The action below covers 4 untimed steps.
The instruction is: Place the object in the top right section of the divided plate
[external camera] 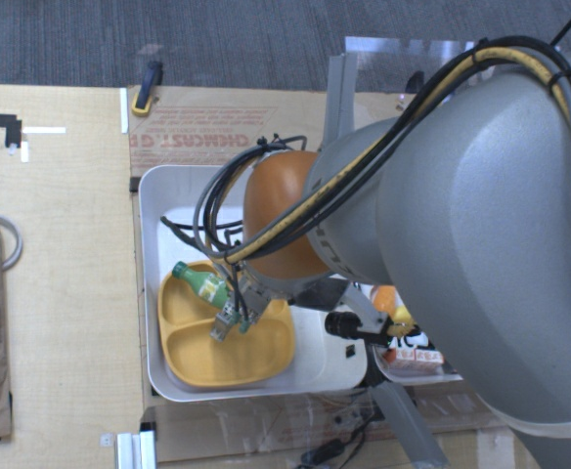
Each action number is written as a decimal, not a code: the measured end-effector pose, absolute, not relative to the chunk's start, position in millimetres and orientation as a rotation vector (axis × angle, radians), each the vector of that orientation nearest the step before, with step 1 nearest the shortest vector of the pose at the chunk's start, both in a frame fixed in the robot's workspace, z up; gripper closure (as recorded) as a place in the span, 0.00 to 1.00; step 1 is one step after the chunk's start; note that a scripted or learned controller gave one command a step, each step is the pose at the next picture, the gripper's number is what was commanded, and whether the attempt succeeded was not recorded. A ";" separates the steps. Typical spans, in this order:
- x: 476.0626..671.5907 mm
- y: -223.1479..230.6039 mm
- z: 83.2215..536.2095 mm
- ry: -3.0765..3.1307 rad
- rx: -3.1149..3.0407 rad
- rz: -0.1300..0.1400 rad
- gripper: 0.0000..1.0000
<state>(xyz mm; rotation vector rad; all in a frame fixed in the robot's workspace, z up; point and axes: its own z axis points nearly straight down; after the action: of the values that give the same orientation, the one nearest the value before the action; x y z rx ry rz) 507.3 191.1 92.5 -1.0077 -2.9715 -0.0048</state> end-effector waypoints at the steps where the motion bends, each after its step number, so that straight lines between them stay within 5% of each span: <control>1: 502.6 211.9 94.1 -3.011 -0.947 0.019 1.00; 2: 499.0 218.3 91.4 -3.007 -0.932 0.013 0.00; 4: 513.9 228.4 186.7 -3.140 -0.053 0.004 0.00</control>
<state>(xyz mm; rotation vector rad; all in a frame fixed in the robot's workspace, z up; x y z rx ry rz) 513.9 228.4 186.7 -0.0532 -3.1398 0.0036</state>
